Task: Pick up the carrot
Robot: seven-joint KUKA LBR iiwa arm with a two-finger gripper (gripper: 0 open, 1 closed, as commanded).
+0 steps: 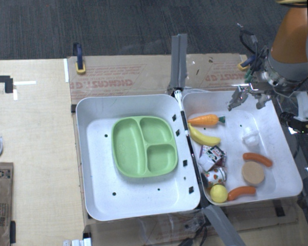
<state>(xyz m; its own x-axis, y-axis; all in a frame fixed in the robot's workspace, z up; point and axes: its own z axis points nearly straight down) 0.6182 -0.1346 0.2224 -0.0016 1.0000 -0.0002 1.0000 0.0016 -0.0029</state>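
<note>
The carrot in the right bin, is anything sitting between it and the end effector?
Nothing visible does. The carrot lies at the right bin's back left, with bare white floor between it and the end effector hovering to its right. The banana lies beside it, on its near side.

At the two o'clock corner of our overhead view, the grey arm with its orange band [289, 28] reaches in from the right, its metal two-finger gripper [248, 96] pointing toward nine o'clock; we cannot judge the finger spacing.
</note>
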